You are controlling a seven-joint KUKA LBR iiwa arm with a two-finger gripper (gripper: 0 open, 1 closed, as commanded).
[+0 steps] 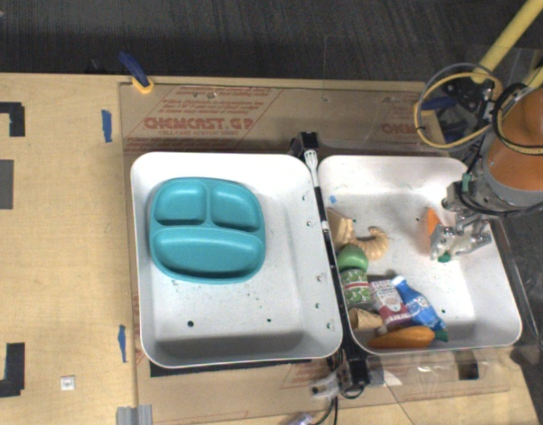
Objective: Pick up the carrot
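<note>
The arm (pixel 517 162) is a thick rounded column, grey below a broad orange band, standing over the right-hand bin (pixel 484 321). At its lower end sits a small metal gripper (pixel 452 244) of silvery, angular parts with a green tip. Yellow and black cables (pixel 450 103) loop just behind the orange band.

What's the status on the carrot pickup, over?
Gripper low in right bin, fingers unclear. Small orange piece, likely carrot, lies just left of it, not gripped. Toy pile sits apart, front-left.
</note>
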